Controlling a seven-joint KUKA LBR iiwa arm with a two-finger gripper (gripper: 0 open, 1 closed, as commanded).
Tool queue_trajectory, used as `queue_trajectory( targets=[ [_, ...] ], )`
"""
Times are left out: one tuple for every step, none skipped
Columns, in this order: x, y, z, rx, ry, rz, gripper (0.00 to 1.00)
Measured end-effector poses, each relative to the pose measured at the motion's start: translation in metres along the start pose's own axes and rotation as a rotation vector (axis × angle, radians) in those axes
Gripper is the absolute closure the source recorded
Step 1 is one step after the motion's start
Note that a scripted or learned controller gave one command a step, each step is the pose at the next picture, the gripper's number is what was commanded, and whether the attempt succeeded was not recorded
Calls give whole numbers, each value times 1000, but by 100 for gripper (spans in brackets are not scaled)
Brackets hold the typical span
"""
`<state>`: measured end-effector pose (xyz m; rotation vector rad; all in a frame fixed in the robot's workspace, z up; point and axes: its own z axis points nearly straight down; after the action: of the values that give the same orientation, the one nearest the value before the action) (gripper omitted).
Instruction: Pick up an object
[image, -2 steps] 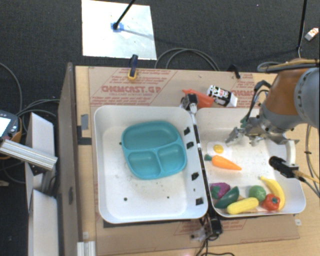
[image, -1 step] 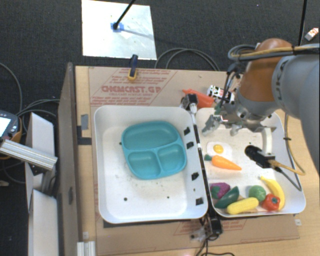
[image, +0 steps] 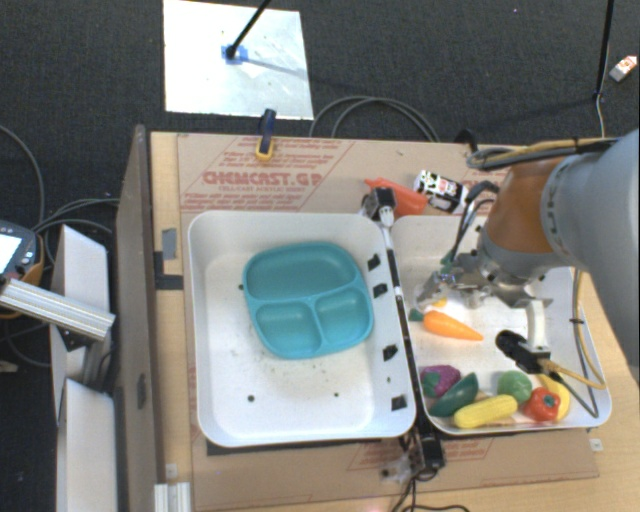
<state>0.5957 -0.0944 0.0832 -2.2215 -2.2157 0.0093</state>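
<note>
- Gripper (image: 440, 292): low in the right bin (image: 590, 345), just above the orange carrot (image: 452, 324); finger state cannot be determined.
- Left bin (image: 215, 330): contains 1 teal divided plate (image: 305, 298).
- Right bin, near edge: purple, green, yellow and red toy foods.

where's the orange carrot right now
The orange plastic carrot lies in the right-hand white bin, near the divider between the bins, just below the gripper and above the purple and green toy vegetables.

dark carpet floor (image: 80, 80), cardboard-topped bench (image: 300, 165).
</note>
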Motion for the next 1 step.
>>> queue_trajectory(
  targets=[
    [0, -53, 0, -3, 2, -2, 0]
  ],
)
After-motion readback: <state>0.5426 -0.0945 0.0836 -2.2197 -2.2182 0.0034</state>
